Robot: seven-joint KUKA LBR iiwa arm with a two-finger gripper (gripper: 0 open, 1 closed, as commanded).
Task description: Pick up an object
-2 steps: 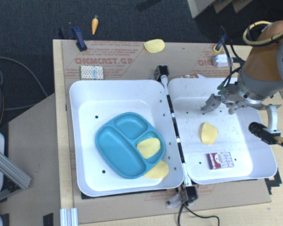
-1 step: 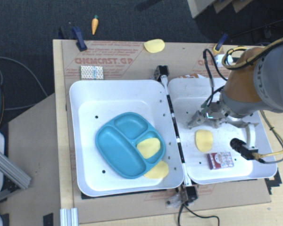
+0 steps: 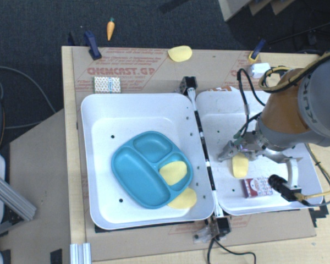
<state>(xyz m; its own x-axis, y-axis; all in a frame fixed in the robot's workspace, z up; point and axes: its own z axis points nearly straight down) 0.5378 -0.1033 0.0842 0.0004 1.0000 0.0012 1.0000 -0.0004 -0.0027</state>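
The gripper (image 3: pixel 237 152) hangs low in the right bin (image 3: pixel 225 109), just above a yellow piece (image 3: pixel 240 166). I cannot tell how it is set. Bare floor lies toward the bin's far wall.

The arm (image 3: pixel 297 109) is cut off by the right edge of the picture, and its body hides the far right part of the right bin (image 3: pixel 225 106). The end effector (image 3: pixel 237 150) is partly under the wrist, so its fingers cannot be told apart. A yellow piece (image 3: pixel 182 199) lies half under the blue tray (image 3: pixel 140 172), at the near edge of the left bin (image 3: pixel 99 147). The print on the small red packet (image 3: pixel 256 187) is too small to read.
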